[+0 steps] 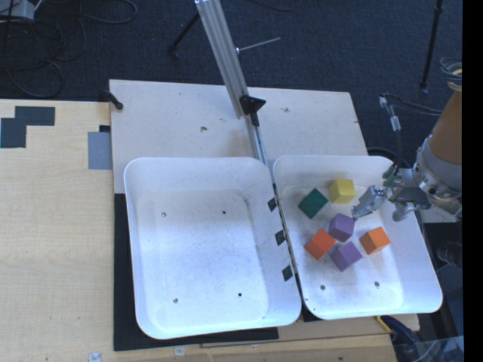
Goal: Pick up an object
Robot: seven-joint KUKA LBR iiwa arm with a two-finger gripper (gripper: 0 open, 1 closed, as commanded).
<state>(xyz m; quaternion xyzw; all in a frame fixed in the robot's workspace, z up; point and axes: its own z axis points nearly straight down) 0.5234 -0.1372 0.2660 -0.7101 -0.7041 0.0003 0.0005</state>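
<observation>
1. Object candidates all lie in the right bin [423, 296]: a yellow cube [342, 189], a green cube [312, 202], two purple cubes [341, 226] [346, 255] and two orange cubes [320, 243] [374, 240], clustered near the bin's middle.
2. The tool [369, 201] hangs over the right bin, just right of the yellow cube and above the upper purple cube; nothing shows between its tips.
3. Whether the tool is open or closed I cannot tell: the metal parts blur together at this slant.
4. Judged risk: the cubes sit close, the upper purple touching or nearly touching the left orange one and the lower purple one, so a descent there could land a tip on a neighbour and shove the cluster instead of enclosing one piece.
5. A cube turned diagonally to the tool may twist out as it closes.
6. The left bin [151, 202] and the table [173, 111] play no part yet.
</observation>
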